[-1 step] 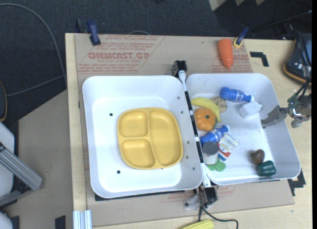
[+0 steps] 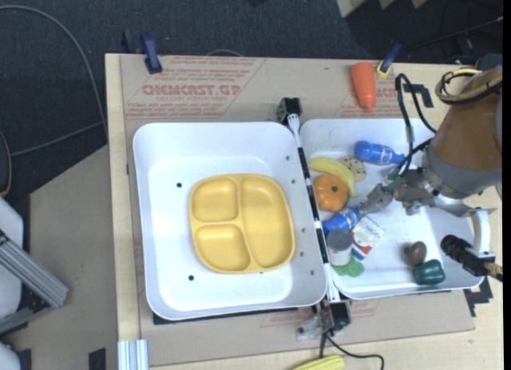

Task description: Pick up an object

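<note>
Leftmost, a yellow divided plate (image 2: pixel 241 224) in the left bin (image 2: pixel 160 161), its bench board printed "CHEMCAST GP". Then, against the right bin's (image 2: pixel 399 282) left wall: banana (image 2: pixel 335 171), orange fruit (image 2: pixel 330 192), blue bottle (image 2: pixel 342 220). Just right of the orange fruit, the gripper (image 2: pixel 382 197), fingers spread, grasping nothing, tips pointing left toward it.

Dark blue carpet (image 2: pixel 64 33) surrounds a pale wooden bench (image 2: pixel 231 81) bearing red lettering.
</note>
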Controlling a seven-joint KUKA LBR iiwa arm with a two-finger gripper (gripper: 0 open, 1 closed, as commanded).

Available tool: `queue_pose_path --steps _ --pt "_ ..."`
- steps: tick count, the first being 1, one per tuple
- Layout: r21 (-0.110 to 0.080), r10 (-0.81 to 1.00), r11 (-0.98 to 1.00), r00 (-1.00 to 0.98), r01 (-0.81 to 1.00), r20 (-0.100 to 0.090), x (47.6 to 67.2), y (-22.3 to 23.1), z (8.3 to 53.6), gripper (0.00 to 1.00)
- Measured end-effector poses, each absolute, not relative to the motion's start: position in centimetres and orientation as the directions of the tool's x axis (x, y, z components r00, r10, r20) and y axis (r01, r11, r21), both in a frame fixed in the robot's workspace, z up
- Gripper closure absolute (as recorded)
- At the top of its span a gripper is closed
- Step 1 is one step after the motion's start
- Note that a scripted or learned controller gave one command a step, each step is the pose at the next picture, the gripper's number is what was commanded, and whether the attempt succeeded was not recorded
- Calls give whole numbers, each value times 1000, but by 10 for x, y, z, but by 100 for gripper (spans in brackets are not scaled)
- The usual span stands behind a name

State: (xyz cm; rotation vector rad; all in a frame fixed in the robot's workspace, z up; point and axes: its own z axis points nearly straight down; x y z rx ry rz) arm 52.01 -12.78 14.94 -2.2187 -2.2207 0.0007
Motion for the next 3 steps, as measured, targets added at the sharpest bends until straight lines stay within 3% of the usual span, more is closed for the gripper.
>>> queue_pose_path --steps 1,2,3 --pt "-1 1000 -1 1 1000 0 499 -106 84 0" --pt "1 1000 1 -1 1000 0 530 -98 84 0" --pt "-3 1000 4 -3 1000 6 606 -140 85 0"
